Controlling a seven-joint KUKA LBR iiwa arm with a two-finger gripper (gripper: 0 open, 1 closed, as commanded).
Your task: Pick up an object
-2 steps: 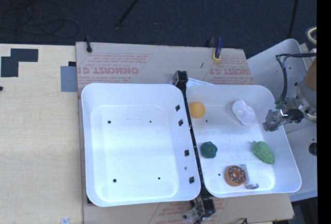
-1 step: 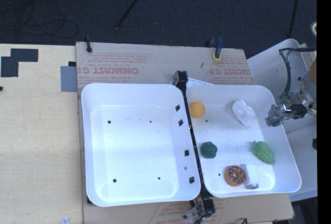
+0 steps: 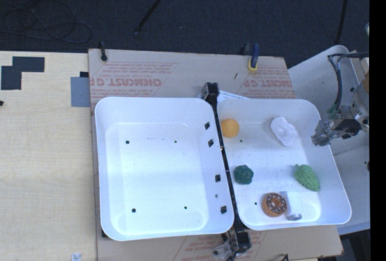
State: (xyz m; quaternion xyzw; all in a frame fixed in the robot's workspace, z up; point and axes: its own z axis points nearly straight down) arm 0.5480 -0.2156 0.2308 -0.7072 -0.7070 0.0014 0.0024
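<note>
Claw (image 3: pixel 322 135) is hovering at the right rim of the right bin (image 3: pixel 338 184), just at the view's right side. Can't tell how it's set; it's too small and dark here, and nothing is showing in its grip.

Step in hand, as I'm reading it: choosing a target and lining up above it. Doing it well means centring over one object, coming down straight, and staying off the bin wall.

Nearest candidate is the white lumpy object (image 3: pixel 283 131), lying just left of the claw and apart from it. It's white on white, so edges are looking poor.

Green bumpy object (image 3: pixel 307 176) is sitting below-left of the claw, near it, with free space all round; probably the cleaner pick.

Further out: dark green object (image 3: pixel 243 174) mid-bin, orange ball (image 3: pixel 230 128) close by the divider (image 3: pixel 219 154); it'll likely be rolling. Donut (image 3: pixel 274 204) is sitting at the front, touching a small grey-white piece (image 3: pixel 292 208), so it's crowded.

Left bin (image 3: pixel 105 133) is lying well apart.
</note>
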